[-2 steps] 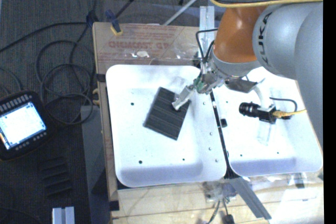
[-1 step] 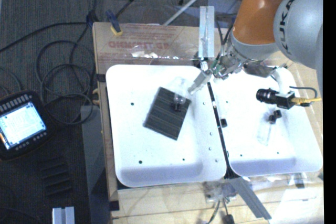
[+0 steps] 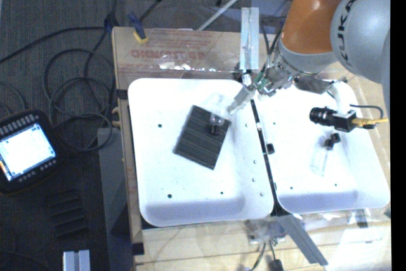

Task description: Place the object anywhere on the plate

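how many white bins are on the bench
2: the left bin holds the dark plate, with the hand above it; the right bin sits alongside, partly under the arm.

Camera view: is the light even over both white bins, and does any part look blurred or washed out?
Camera view: both white bins look washed out, almost without shading; the dark ridged plate stays readable; the clear object in the right bin nearly vanishes against the white; the arm appears soft at the frame's corner.

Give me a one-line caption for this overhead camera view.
KUKA arm's gripper reaches over a dark ribbed plate in the left white bin.
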Tool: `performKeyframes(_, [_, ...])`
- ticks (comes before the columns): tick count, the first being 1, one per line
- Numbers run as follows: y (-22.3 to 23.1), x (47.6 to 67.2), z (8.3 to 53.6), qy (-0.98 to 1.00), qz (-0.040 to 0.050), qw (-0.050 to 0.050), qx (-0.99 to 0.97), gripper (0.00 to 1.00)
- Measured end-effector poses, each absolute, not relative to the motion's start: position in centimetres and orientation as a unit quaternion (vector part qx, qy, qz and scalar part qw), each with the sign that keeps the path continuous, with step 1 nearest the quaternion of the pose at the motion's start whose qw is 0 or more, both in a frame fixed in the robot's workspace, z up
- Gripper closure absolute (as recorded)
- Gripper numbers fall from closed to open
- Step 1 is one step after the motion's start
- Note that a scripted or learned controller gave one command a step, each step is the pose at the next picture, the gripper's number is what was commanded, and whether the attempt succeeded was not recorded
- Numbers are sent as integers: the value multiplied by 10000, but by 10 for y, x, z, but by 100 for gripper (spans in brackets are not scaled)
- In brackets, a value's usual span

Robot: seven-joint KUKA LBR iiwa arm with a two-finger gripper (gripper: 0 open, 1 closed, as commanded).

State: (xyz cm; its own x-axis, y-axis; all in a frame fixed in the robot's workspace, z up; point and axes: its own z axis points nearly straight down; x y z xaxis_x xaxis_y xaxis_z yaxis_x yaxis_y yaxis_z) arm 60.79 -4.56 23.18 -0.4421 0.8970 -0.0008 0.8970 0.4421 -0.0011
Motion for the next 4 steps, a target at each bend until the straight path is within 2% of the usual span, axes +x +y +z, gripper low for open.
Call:
performKeyframes(1, [-35, 571, 267, 8760, -10, 2, 4824, 0])
performKeyframes(2, [33, 595, 210, 8856, -7, -9, 4645, 0])
performKeyframes(3, [-35, 662, 199, 8932, -12, 5, 4496, 0])
performKeyframes(4, [73, 641, 298, 8383, -8, 6, 5452, 0])
